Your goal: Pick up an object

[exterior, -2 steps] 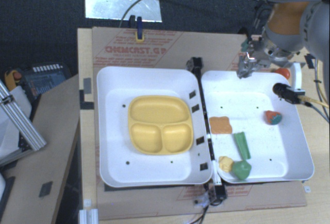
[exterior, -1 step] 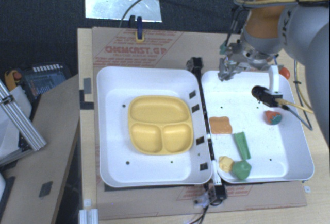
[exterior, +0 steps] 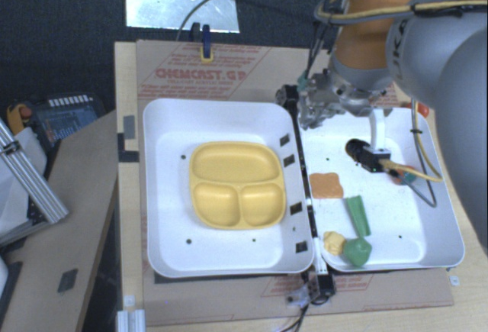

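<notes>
Where right bin (exterior: pixel 427 239) meets left bin (exterior: pixel 164 170) | end effector (exterior: pixel 309 120) hangs

Two white bins (exterior: pixel 164 193) (exterior: pixel 400 235), one yellow tray (exterior: pixel 235 184), one orange slab (exterior: pixel 326 185), two green pieces (exterior: pixel 357 214) (exterior: pixel 357 251), one yellow lump (exterior: pixel 333 242)

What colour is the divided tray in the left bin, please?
The tray is pale yellow; camera view.

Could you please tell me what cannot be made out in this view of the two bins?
The gripper: blurred and dark in the camera view; whether it holds anything is unclear.
The right bin: its far right corner is hidden by the arm.
The yellow lump: too small to identify, edge lost against the green round piece.
</notes>
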Controlling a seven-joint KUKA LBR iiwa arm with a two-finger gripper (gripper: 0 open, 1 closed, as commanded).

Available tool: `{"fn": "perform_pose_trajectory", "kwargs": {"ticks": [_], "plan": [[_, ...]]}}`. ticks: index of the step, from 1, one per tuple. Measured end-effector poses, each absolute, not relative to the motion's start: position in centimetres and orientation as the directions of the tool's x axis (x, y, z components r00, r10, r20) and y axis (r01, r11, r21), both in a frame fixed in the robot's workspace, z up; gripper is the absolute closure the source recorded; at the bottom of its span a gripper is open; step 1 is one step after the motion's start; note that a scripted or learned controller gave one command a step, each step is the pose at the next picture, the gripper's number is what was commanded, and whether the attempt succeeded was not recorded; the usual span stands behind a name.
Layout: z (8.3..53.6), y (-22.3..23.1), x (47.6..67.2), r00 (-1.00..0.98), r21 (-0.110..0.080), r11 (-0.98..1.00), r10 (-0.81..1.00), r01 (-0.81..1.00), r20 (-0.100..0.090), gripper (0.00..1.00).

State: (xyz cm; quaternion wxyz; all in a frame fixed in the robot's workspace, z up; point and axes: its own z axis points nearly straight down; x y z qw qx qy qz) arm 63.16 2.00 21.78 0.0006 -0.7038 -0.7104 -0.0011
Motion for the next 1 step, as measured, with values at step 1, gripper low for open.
{"fn": "perform_pose_trajectory", "kwargs": {"ticks": [1], "plan": [[22.55,7.78,61.33,-0.011,0.0,0.011,1.0,1.0,0.003,1.0]]}}
